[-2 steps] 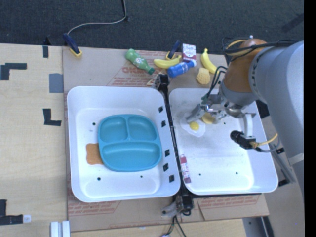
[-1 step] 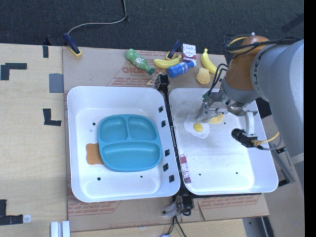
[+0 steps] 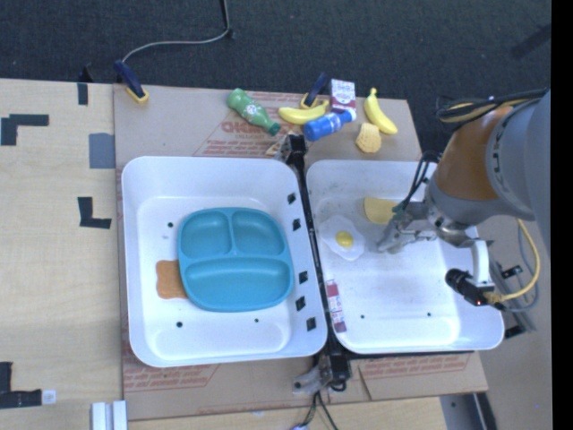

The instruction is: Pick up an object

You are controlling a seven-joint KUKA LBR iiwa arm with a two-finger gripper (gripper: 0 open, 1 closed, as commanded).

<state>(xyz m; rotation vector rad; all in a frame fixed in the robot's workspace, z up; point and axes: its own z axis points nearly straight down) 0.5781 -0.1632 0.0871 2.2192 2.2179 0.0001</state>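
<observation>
I see my end effector [image 3: 391,237] low in the right bin [image 3: 466,330], right of centre in the frame; I cannot tell its state. It sits between a fried egg [image 3: 344,238] to its left and a yellow wedge [image 3: 379,210] just above. Nothing looks lifted yet, so I judge the pick not done. A blue plate [image 3: 235,258] lies in the left bin [image 3: 143,240].

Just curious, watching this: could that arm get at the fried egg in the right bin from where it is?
Probably yes. The gripper hangs right beside the fried egg, which lies flat with nothing on it.
</observation>
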